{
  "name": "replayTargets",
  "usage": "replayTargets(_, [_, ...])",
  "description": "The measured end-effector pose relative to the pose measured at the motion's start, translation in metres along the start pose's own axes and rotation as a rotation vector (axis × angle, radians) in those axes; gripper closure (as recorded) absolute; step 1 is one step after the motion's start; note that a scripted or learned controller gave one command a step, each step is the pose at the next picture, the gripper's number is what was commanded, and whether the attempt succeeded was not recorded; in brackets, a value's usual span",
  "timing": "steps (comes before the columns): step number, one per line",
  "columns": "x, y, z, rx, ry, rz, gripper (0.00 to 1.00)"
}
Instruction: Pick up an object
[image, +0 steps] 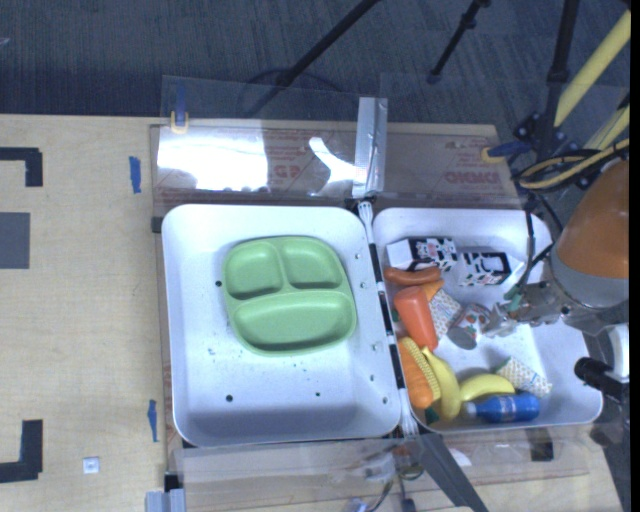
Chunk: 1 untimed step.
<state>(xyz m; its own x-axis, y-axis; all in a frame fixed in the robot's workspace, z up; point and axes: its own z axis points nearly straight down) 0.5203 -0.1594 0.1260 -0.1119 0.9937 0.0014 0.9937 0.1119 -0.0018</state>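
The right bin (560, 225) holds a heap of small objects. A black-and-white patterned pack (455, 258) lies at its back. An orange block (415, 312) stands along its left wall, and a yellow brush (425, 372) lies below the block. A banana (478, 387) and a blue bottle (505, 407) rest near the front wall. My gripper (505, 312) reaches in from the right and hangs low over the bin's middle, next to a small grey object (465, 328). The arm's orange band (600, 225) sits above the wrist.
The left bin (190, 330) carries a green divided plate (290, 292). A clear plastic sheet (260, 160) stands behind the bins. Cables and tripod legs (560, 160) crowd the upper right. A patterned wrapper (528, 376) lies near the banana.
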Motion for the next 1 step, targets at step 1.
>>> replayTargets(1, [-0.0678, 0.0316, -0.0731, -0.003, -0.003, 0.188, 1.00])
